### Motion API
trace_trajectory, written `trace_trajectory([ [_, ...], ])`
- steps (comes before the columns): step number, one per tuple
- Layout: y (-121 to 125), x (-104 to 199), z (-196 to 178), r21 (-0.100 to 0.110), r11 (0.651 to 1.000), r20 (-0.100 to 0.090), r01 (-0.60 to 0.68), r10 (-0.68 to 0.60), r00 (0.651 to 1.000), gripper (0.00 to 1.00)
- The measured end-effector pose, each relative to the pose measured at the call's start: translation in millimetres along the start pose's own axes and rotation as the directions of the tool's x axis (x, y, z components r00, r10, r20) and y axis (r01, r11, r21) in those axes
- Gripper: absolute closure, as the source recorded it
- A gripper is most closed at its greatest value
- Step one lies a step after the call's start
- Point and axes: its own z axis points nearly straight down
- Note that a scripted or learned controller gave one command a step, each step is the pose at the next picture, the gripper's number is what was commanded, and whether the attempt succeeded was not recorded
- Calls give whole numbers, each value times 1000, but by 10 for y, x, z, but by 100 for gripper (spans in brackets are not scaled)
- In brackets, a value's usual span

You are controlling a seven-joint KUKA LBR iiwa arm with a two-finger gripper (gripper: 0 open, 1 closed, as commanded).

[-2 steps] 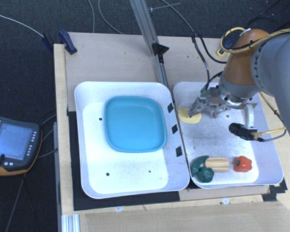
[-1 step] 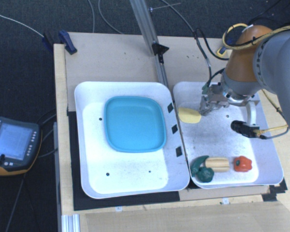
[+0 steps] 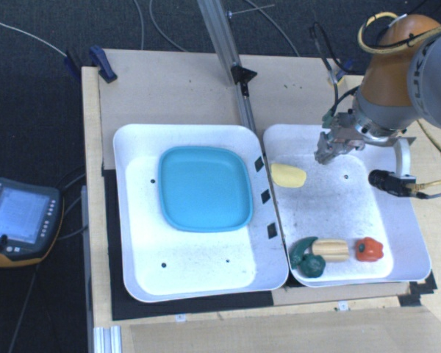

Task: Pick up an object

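In the right bin (image 3: pixel 331 204) a pale yellow lemon-like piece (image 3: pixel 288 175) lies near the left wall. Along the bin's front edge sit a dark green vegetable (image 3: pixel 306 257), a tan bread-like roll (image 3: pixel 331 249) and a red pepper (image 3: pixel 368 249). My gripper (image 3: pixel 328 151) hangs over the back of the right bin, to the right of and slightly behind the yellow piece. I see nothing between its fingers.
The left bin (image 3: pixel 136 219) holds a light blue square plate (image 3: pixel 205 188). A metal post (image 3: pixel 220 28) rises behind the gap between the bins. A teach pendant (image 3: pixel 18 219) lies off the bench to the left. Cables trail over the dark floor.
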Motion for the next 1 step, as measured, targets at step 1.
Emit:
trace_trajectory([
  [1, -32, 24, -621, 0, 1000, 0, 1, -1, 1000, 100],
])
